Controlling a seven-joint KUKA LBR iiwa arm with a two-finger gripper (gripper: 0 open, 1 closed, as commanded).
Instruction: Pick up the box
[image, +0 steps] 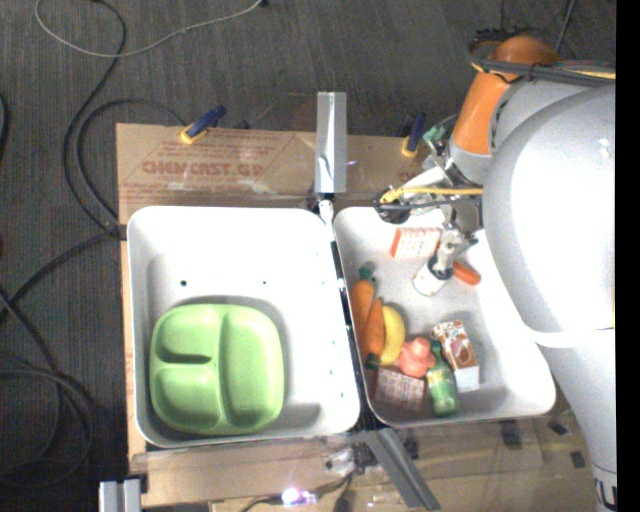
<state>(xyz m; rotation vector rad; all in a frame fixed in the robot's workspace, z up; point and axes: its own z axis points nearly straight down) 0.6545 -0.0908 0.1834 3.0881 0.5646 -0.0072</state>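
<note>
The claw (447, 262) hangs low over the far part of the right bin (520, 400); whether it is apart or together I cannot tell. Just left of it, and slightly farther back, lies a flat white and orange box (415, 242), close beside it. Just right of the claw sits a small orange piece (466, 271). Nearer the camera lie a carrot (365, 310), a banana (393, 332), a pink toy (415, 356), a small carton (458, 350), a green bottle (442, 390) and a dark packet (398, 388). Well to the left, the left bin (230, 230) holds a green divided tray (217, 366).
</note>
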